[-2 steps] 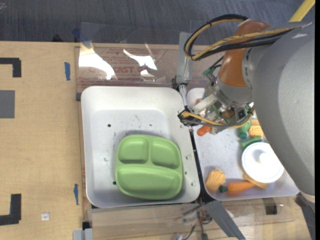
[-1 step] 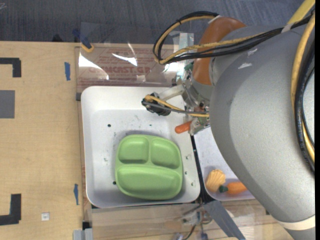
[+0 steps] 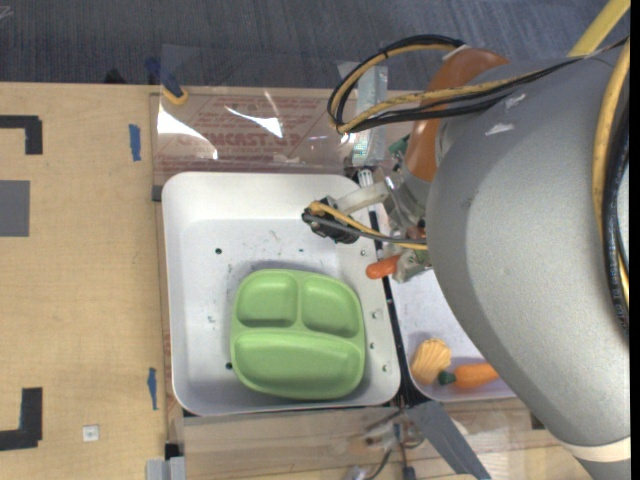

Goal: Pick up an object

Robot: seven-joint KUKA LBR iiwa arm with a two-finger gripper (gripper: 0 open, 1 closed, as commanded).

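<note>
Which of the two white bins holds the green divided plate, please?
The bin on the view's left; the green plate lies in it, not the other bin.

Gripper (image 3: pixel 396 248) hangs over seam between two white bins. Small orange piece (image 3: pixel 380 268) just beside gripper, at seam; held or not, cannot tell. Green divided plate (image 3: pixel 298 336), three compartments, lies flat in view-left bin (image 3: pixel 190 268), nearer camera than gripper and to its view-left, apart from it. Yellow corn-like toy (image 3: pixel 431 360) and orange carrot-like toy (image 3: pixel 478 374) side by side, seeming to touch, in view-right bin (image 3: pixel 432 303), nearer camera than gripper, well apart from it. Grey arm (image 3: pixel 540 248) overhangs that bin.
</note>
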